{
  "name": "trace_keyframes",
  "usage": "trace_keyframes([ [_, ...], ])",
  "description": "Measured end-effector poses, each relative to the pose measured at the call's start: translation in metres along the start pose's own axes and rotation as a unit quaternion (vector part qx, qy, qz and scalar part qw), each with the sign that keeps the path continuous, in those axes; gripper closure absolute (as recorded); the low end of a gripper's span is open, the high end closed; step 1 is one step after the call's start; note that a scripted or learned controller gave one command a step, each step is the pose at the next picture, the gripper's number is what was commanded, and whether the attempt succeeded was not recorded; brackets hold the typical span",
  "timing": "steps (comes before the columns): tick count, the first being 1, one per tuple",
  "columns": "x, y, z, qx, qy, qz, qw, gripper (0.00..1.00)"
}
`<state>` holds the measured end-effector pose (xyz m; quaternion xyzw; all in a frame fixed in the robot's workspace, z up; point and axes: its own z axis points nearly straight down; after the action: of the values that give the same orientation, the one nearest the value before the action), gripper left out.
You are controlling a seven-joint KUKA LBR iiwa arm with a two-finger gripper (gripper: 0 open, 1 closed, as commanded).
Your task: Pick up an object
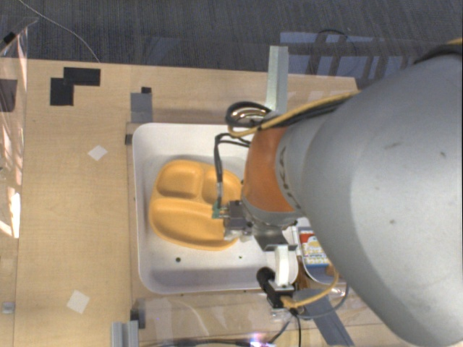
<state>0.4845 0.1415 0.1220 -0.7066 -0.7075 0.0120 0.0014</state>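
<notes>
A large yellow-orange object [189, 204], smooth and rounded like a soft moulded shell, lies flat in the white bin [145, 194]. It has two swollen lobes: a smaller one toward the bin's far edge and a broader one toward the near edge, parted by a shallow crease. It sits in the bin's middle, somewhat nearer the left wall, apart from the near and far walls. Its right side is hidden behind the arm, so its full outline cannot be told.
</notes>
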Motion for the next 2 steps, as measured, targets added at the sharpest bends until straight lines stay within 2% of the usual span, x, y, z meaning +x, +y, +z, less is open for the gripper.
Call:
trace_keyframes([
  [1,0.002,0.001,-0.003,-0.002,0.002,-0.001,1.0,0.0],
  [2,0.042,0.088,0.028,-0.004,0.004,0.149,0.9888,0.0],
])
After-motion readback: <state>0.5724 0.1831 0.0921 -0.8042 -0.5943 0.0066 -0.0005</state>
